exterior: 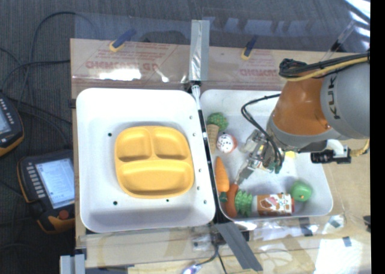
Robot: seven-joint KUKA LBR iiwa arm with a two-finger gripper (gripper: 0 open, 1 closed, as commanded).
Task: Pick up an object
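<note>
On the desk (90, 65) sit 2 shallow white bins side by side; the left bin (96, 146) holds a yellow divided plate (154, 161) lying flat near its middle; the right bin (322, 197) holds the loose objects: a toy carrot (222, 174) along its left wall, a small white speckled ball (226, 143) above it, a green leafy piece (217, 121) near the top left corner, a bottle lying on its side (274, 204) along the near wall, a green toy vegetable (243, 202) just left of it, and a green apple (301, 191) at its right end; the gripper (251, 169) hangs over the bin's middle, pointing down and left, just right of the carrot, with nothing visibly between its fingers; how wide they stand I cannot tell.
</note>
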